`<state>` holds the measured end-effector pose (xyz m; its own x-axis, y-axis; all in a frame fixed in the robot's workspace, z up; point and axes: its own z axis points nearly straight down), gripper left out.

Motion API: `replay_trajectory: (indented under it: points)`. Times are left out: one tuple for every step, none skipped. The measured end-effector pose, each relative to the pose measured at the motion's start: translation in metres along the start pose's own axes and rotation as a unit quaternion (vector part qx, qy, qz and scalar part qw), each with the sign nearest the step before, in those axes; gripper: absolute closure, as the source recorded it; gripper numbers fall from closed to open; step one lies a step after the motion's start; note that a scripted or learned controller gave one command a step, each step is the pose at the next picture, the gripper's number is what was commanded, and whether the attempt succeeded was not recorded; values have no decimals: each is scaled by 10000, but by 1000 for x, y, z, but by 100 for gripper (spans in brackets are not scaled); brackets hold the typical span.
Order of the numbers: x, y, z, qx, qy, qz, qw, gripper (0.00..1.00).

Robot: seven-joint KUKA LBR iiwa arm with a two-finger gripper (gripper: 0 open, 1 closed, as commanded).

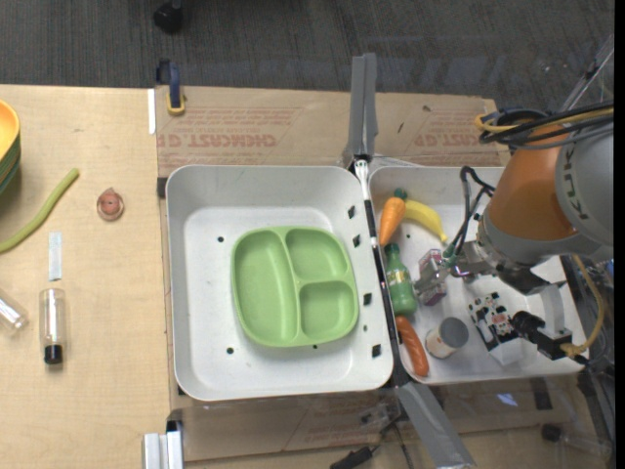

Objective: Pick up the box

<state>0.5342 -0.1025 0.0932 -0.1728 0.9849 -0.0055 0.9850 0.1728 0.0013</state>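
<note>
Here, the claw low in the right bin, the box just beside it

Here the grey arm (547,203) reaches in from the right of the frame, its orange band over the right bin (430,176). The claw (433,277) hangs low near the middle of that bin, close to a green bottle (398,279) that lies along the bin's left wall. Whether the claw is spread or pressed together cannot be told, and nothing can be seen pinched in it. The box (496,328), white with dark print, lies in the lower right part of the same bin, to the lower right of the claw and apart from it. A small grey can (451,335) sits just left of the box. A carrot (391,218) and a banana (425,218) lie at the bin's upper left. The left bin (176,262) holds a green divided plate (293,286)
</note>
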Motion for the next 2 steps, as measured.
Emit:
replay_trajectory:
  points:
    - [0,-1,-7,15,13,19,10000,100]
    - [30,13,-228,17,15,363,9993,100]
